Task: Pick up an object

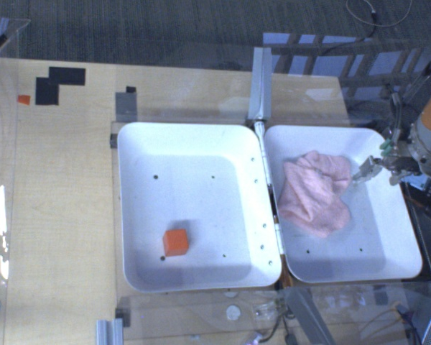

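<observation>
- The pink cloth lies crumpled in the right bin.
- An orange block sits in the left bin.
- The jaws hang just beside the cloth; I cannot tell if they are apart.

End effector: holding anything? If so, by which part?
Cannot tell. The end effector sits at the pink cloth's right edge in the right bin; no cloth visibly between fingers.
</observation>
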